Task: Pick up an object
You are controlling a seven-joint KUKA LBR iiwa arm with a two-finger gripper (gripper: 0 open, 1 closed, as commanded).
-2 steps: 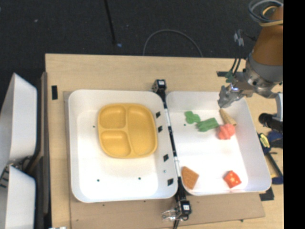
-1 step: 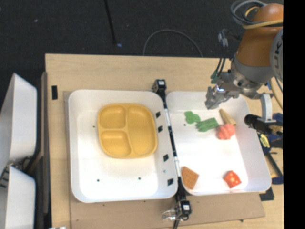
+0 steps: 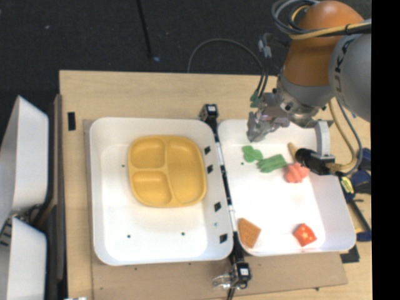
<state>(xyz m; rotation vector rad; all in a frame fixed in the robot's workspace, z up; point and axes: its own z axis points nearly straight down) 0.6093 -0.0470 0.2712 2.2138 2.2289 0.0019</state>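
Note:
My gripper [image 3: 256,132] hangs over the far left part of the right bin [image 3: 275,211], just above and behind a green toy piece [image 3: 264,159]. Nothing shows between its fingers. A pink object [image 3: 296,173] lies to the right of the green piece. A small red block [image 3: 305,234] sits near the bin's front right corner. An orange-brown wedge [image 3: 249,232] rests at the front left corner.
The left bin [image 3: 106,230] holds a yellow divided plate [image 3: 167,170]. Black clips run along the divider [image 3: 220,180] between the bins. The middle of the right bin is bare white floor.

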